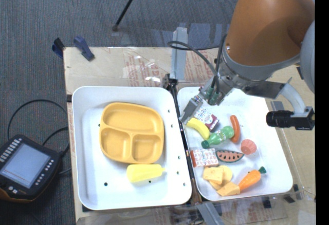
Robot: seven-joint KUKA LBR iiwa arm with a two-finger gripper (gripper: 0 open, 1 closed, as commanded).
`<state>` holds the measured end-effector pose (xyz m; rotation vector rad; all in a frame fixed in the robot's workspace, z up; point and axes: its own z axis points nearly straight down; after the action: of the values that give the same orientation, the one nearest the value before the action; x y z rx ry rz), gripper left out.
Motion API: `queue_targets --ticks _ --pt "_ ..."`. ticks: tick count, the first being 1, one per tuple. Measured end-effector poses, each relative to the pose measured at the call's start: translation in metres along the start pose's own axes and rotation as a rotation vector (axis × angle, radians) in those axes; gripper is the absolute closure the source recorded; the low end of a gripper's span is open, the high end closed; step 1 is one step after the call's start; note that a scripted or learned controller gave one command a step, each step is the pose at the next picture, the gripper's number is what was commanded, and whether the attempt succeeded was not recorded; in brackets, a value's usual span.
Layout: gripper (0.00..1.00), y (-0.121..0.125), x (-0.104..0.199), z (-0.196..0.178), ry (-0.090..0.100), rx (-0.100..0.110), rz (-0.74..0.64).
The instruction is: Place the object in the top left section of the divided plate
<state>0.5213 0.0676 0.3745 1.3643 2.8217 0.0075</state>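
Your two-finger gripper hangs over the upper left corner of the right white bin, its tips just above a yellow toy banana; you cannot tell how the jaws stand. Around the banana lie a green toy bottle, a watermelon slice and an orange carrot. In the left white bin sits the yellow divided plate, a pale yellow block just below it. The plywood bench stands on grey carpet, a pendant at left.
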Motion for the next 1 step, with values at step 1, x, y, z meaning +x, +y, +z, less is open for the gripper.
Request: queue_targets --ticks 1 --pt "0.00 -0.0053 0.0719 0.1212 0.011 0.019 -0.088"
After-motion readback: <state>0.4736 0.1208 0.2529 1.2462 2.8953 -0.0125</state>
